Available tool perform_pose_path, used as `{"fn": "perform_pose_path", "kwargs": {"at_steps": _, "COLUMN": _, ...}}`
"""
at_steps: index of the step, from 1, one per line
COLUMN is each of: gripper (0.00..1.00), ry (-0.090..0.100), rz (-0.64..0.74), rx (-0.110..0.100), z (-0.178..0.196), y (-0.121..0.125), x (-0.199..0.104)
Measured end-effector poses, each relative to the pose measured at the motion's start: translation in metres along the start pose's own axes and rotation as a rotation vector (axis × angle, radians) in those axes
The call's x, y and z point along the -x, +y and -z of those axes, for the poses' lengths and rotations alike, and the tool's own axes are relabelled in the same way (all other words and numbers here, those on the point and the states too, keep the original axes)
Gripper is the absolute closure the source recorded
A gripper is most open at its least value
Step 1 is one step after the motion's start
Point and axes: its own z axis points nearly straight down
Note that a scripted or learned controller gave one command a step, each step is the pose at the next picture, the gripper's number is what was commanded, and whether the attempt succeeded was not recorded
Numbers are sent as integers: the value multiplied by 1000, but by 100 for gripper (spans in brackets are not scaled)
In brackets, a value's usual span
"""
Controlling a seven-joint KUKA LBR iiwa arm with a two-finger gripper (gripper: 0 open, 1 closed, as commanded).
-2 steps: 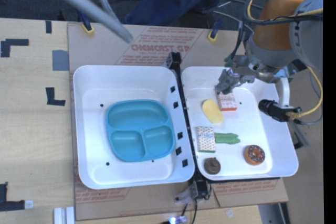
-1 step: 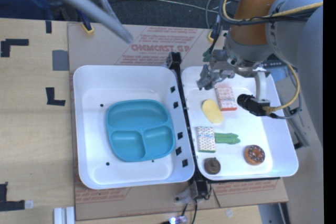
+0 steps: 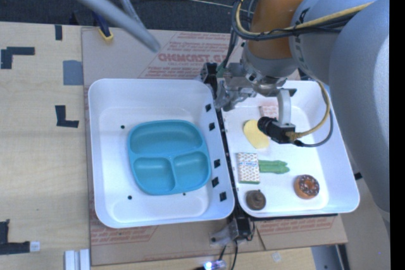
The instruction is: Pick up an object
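Your candidates for the pick are all sitting in the right bin (image 3: 338, 199). A pale yellow piece (image 3: 254, 134) is lying near the bin's left wall, and just below it a small patterned packet (image 3: 248, 168) is touching or nearly touching a green toy (image 3: 273, 167). Nearer the front rim a dark brown round piece (image 3: 255, 200) and a sprinkled donut (image 3: 307, 186) are resting apart from each other. They are lying loose and spread out, probably so that any one can be taken without crowding.

The gripper (image 3: 239, 95) is hanging over the bin's far left corner, close to the dividing wall, and nothing is showing between its fingers. You are not getting a clear look at them from this slant, so whether they are spread or pressed together cannot be told. A black fitting with a yellow cable is hanging beside the yellow piece, which is the nearest thing to the tool, so judge that as the likeliest target.

The arm (image 3: 278, 3) with its orange band is reaching in from the right and covering the bin's far side. The left bin (image 3: 101, 136) is holding a blue divided tray (image 3: 169, 156), and both bins are sitting on cardboard on the bench (image 3: 38, 155)
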Motion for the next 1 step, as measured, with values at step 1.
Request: {"fn": "perform_pose_path", "kwargs": {"at_steps": 1, "gripper": 100, "ry": 1, "rz": 2, "rx": 2, "z": 8, "y": 1, "x": -57}}
